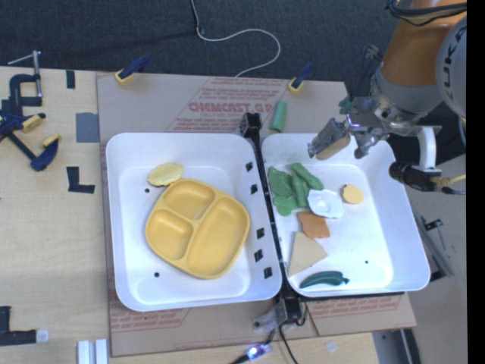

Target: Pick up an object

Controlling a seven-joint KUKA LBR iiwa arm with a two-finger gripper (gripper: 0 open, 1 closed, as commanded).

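Tool [339,144] hangs over the right white bin's [402,237] far edge; I cannot tell its state. Just below it lie green leafy pieces [292,188] and a white egg [324,202].

A brown cardboard sheet [227,105] with red print lies on the wooden bench [45,233], and the rest sits around it. A yellow-handled clamp [132,68] grips its far left corner, a blue one [301,76] its far right. A green cylinder [280,115] rests on the sheet near the blue clamp. Beyond its far edge a white cable [235,40] loops over dark carpet [98,17]. Left of the sheet stand more clamps [26,120].
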